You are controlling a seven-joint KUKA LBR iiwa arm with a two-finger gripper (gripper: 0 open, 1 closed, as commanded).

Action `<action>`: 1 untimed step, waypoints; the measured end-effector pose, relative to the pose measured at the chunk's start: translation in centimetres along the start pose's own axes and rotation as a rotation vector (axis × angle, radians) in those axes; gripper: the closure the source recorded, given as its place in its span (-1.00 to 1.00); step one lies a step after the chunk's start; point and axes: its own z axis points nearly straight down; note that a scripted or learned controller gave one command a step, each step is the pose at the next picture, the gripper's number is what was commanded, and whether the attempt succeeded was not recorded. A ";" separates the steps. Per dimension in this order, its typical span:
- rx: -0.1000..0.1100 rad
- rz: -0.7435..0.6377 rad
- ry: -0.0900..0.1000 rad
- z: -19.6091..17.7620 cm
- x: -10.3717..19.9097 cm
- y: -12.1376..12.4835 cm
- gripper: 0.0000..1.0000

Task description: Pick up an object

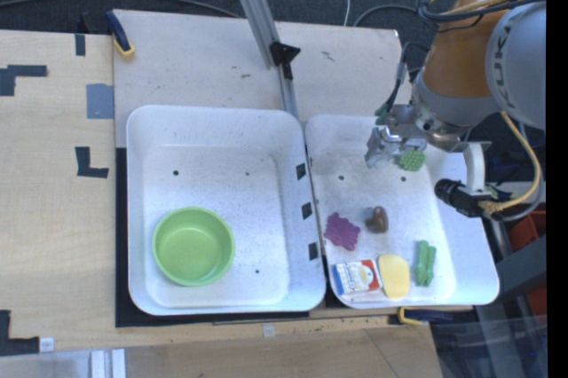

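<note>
Camera view:
Gripper (pixel 387 147): hung at 12 o'clock of right bin (pixel 461 279); opening impossible to tell, nothing seen gripped.
Green textured piece (pixel 411 160): just beside at 3 o'clock, likely target.
Brown lump (pixel 377 219): at 6 o'clock, apart.
Green bowl (pixel 193 245): left bin (pixel 142 190), untouched.

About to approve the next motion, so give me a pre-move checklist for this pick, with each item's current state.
1. Gripper over the right bin: ok.
2. Object secured between the fingers: cannot tell; a light green piece sits right beside the gripper.
3. Other candidates lying apart from it: ok; purple piece, brown piece, yellow piece, dark green piece.
4. Red-and-white packet free of neighbours: not ok, it touches the yellow piece.
5. Green bowl out of the way: ok, in the left bin.
</note>
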 end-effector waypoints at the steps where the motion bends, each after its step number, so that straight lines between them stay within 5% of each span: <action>1: -0.001 -0.002 0.001 -0.1 6.1 -1.9 1.00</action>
